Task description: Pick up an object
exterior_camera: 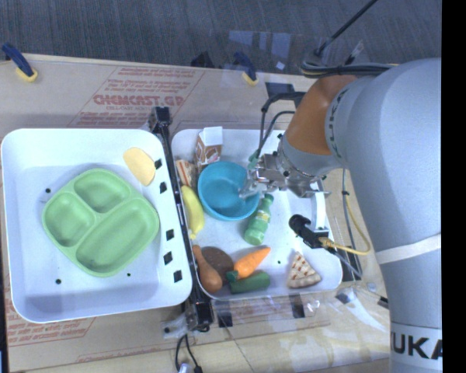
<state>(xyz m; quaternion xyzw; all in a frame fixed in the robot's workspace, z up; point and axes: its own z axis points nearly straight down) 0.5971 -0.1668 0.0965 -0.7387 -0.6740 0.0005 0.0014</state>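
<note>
My gripper [255, 183] hangs low in the right bin [333, 264], at the right rim of a blue bowl [224, 190]. Just below it, a green bottle [259, 221] lies tilted against the bowl. An orange carrot [251, 261] and a pizza slice [301, 271] lie near the bin's front. A yellow banana [192, 209] runs along the left wall. The arm's wrist hides the bin's back right part.
A small carton [209, 146] stands at the right bin's back left. A brown potato [215, 259], a brown sausage-like piece [205, 273] and a green cucumber [248, 283] lie at the front. The left bin [23, 286] bears a green divided plate [101, 221] and a yellow piece [140, 165].
</note>
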